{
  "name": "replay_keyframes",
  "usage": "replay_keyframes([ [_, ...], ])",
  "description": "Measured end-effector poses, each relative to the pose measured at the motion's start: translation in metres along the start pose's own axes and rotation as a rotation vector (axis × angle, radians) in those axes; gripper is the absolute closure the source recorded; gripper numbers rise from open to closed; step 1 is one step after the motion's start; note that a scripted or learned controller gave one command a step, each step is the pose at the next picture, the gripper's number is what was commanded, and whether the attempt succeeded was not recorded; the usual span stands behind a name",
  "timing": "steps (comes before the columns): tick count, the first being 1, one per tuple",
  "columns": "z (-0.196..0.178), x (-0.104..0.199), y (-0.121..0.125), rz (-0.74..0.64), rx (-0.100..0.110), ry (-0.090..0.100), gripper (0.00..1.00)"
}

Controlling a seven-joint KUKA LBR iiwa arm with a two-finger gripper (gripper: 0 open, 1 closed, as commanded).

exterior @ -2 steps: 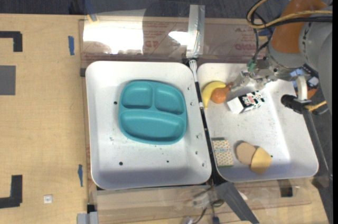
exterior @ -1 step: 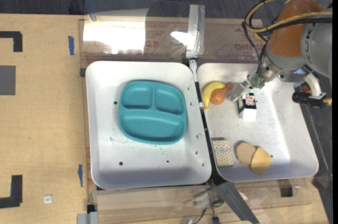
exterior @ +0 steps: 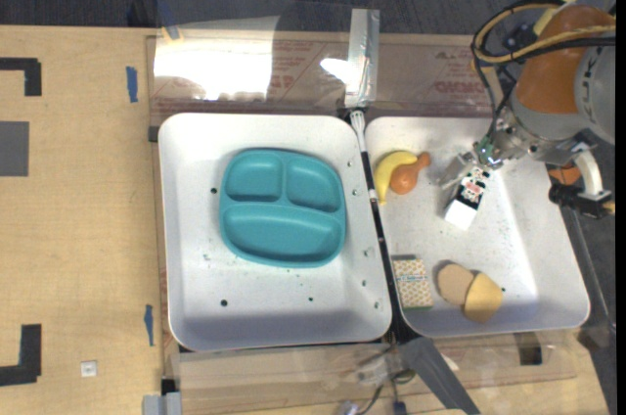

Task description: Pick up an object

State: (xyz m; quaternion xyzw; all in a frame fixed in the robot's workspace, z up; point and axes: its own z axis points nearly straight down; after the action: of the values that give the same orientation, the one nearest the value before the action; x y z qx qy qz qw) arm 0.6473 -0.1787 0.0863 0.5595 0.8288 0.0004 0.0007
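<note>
Two shallow white bins sit side by side on the tabletop (exterior: 68, 207); the left bin (exterior: 186, 305) carries a teal divided plate (exterior: 284, 207), lying flat near its centre, w/ three compartments showing.

The right bin (exterior: 548, 296) holds several small things; a yellow banana-like toy (exterior: 393, 172) w/ an orange piece (exterior: 413, 170) touching its right side lies in the upper-left corner, just beside the wall between the bins; a small patterned square packet (exterior: 411, 281) lies near the lower-left, close to that same wall; just right of it, two rounded tan/yellow-brown pieces (exterior: 469, 289) rest touching each other near the front wall.

The arm (exterior: 567, 70), grey w/ an orange band, reaches in from the right over the right bin's upper part; cables loop above the wrist. The hand (exterior: 482, 166) points down and to the left over the upper-middle of the right bin; a small white box w/ a dark and red label (exterior: 466, 200) sits right at its tip, tilted, lower end toward the bin floor; can't tell whether the fingers are spread or pinched, nor whether the box is between them or just lying under the tip.

Behind the bins, a clear plastic sheet (exterior: 254, 61) stands over brown cardboard.
</note>
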Motion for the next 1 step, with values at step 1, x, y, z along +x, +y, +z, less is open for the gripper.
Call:
replay_keyframes([
  [1, -0.0139, -0.0013, 0.0025, 0.0, -0.008, -0.005, 1.0],
])
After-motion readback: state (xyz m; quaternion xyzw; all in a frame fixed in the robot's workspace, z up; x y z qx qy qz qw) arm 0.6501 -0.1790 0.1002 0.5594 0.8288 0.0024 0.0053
